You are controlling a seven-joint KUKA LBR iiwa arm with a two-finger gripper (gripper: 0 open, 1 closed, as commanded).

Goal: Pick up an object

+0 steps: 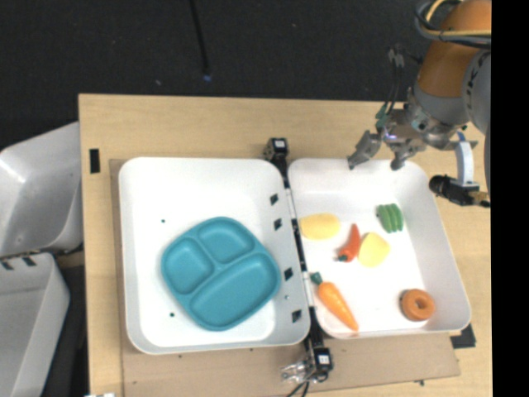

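Up at the far edge of the right bin (446,246), the gripper (379,156) hangs with its jaws spread wide, holding nothing. Below it lie a green pepper (389,217), two yellow pieces, a chili, a carrot (336,303) and a doughnut (417,304).

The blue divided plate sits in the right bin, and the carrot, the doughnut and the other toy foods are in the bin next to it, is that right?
Not quite. The camera view shows the blue divided plate in the left bin, not the right one. The carrot, the doughnut and the other toy foods do lie in the bin next to it, the right bin.
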